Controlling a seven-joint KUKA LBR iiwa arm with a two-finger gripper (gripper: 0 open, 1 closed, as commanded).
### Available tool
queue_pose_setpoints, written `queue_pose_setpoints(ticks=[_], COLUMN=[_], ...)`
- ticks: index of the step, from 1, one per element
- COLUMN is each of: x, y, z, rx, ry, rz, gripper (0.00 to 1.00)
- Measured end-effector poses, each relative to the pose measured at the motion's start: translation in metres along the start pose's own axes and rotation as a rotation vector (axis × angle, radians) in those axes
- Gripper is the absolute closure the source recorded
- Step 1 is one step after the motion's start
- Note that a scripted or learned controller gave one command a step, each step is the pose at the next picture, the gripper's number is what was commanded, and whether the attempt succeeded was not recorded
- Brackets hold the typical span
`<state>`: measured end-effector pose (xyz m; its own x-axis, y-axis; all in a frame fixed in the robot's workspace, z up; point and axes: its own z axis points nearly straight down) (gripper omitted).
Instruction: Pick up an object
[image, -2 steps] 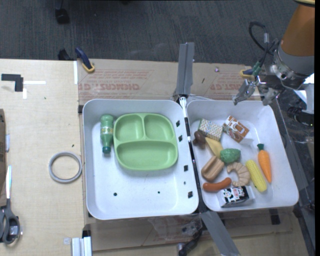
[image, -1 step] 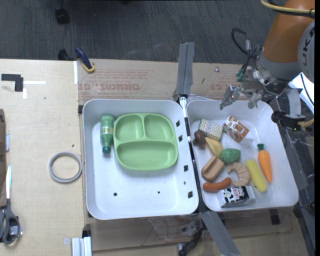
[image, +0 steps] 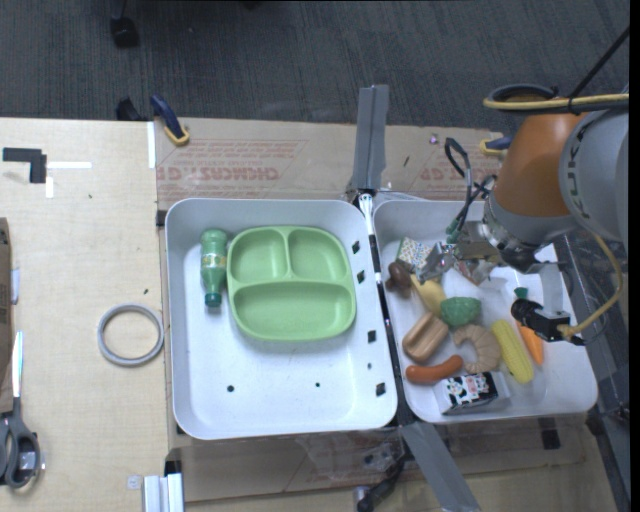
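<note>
White plastic walls frame both bins on my counter (image: 80, 230), and I reach in from three o'clock over the right bin (image: 575, 385). My hand (image: 452, 255) sits low at about eleven o'clock in that bin, buried in clutter, and I cannot tell how wide it stands or whether anything is in it; the wrist and cables mask it. Right beside it lies a crinkled foil packet (image: 432, 262) and a small brown piece (image: 399, 275). Toward six o'clock the toy food crowds together: a green vegetable (image: 462, 310), a bun-like hot dog (image: 426, 336), a red sausage (image: 434, 372), a corn cob (image: 512, 350), a carrot (image: 533, 346) and a black-and-white carton (image: 470, 391). They touch or overlap, so any pick here risks nudging neighbours; I judge the packet nearest my hand to be the likeliest target.

Across the divider, at nine o'clock, the left bin (image: 270, 400) keeps a green divided tray (image: 292, 282) with a green bottle (image: 213, 265) lying just beside its nine o'clock rim, well apart from me. A roll of tape (image: 131, 333) rests outside on the counter.
</note>
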<state>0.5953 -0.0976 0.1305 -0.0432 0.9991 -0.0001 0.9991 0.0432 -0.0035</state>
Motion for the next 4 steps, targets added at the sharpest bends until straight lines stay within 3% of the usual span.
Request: queue_pose_setpoints(ticks=[1,2,3,4], x=[-0.002,-0.003,-0.004,0.052], y=[-0.020,-0.019,0.005,0.044], z=[0.039,0.029,0.028,-0.061], rx=[-0.002,-0.006,-0.003,-0.002], ry=[0.000,-0.001,0.000,-0.001], rz=[-0.116,-0.112,0.396,0.410], gripper=[0.00,1.00,1.00,1.00])
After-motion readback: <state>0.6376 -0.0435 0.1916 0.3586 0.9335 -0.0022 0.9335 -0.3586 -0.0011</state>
